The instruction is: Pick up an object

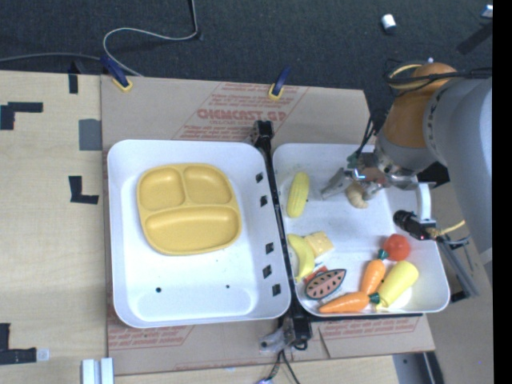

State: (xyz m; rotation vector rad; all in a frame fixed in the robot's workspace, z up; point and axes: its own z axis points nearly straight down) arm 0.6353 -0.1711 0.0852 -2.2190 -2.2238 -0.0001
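The jaws [342, 182] are spread, one dark finger pointing toward 8 o'clock and the other lying against a small tan piece [358, 198] in the upper part of the right bin [352, 154]; nothing sits between them. The arm [448, 126] comes in from 3 o'clock.

In the same bin, the corn [298, 194] lies at 9 o'clock of the jaws, well apart. Along the bin's 6 o'clock edge lie a banana [302, 253] touching a pale cube [320, 244], a watermelon slice [325, 282], two carrots [346, 302] and [372, 276], a yellow pepper [398, 282] and a tomato [398, 247].

The left bin [128, 294] holds a yellow divided plate [190, 208]. Both bins rest on cardboard [240, 110] on the counter [40, 214]. Dark carpet [240, 14] with a cable [152, 34] lies at 12 o'clock.
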